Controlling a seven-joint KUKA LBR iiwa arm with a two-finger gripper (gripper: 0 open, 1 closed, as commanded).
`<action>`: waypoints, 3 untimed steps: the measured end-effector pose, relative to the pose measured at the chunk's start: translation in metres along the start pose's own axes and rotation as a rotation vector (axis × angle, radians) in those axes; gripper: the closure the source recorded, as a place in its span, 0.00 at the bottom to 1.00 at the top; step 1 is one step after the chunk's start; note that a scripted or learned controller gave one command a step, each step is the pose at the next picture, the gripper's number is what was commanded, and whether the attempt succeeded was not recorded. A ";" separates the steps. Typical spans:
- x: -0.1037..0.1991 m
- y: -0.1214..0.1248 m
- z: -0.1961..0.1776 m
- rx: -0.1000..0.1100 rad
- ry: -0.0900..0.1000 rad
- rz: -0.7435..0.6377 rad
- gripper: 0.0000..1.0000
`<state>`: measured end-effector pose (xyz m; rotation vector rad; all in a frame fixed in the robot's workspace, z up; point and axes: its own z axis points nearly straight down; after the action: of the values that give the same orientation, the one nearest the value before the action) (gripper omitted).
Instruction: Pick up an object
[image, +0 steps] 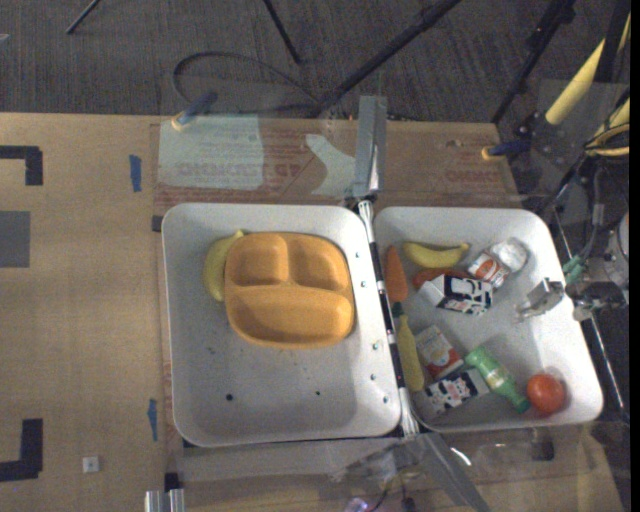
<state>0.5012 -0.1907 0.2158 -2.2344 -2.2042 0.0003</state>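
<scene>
In the right white bin (565, 262), nearest the front edge, a round red-orange tomato (546, 392) sits in the near right corner. Just left of it a green plastic bottle (496, 377) lies slanted, its near end beside a small black-and-white cow-print carton (449, 390). Touching that carton on the far side is a small white packet with an orange picture (436, 350), and along the bin's left wall lies a long yellow banana-shaped piece (409, 354).

Further back, an orange carrot (396, 275) lies along the same wall. Right of it lies a second black-and-white carton (457, 292), then a clear bottle with a red-and-white label (496, 263) lying tilted. A yellow banana (434, 253) lies at the far side, behind a red item that is mostly hidden.

The metal gripper (541, 298) hangs over the right side of this bin, apart from every object; whether its fingers are spread or closed I cannot tell.

In the left white bin (190, 380), an orange divided plastic tray (289, 288) rests toward the far side, partly covering another yellow banana (215, 265) at its left edge.
</scene>
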 end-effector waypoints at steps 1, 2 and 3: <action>-0.005 0.080 0.088 -0.007 -0.004 0.061 0.00; 0.013 0.067 0.077 0.000 0.000 0.109 0.00; 0.013 0.068 0.067 -0.002 0.000 0.108 1.00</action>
<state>0.5695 -0.1782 0.1484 -2.3518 -2.0814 -0.0015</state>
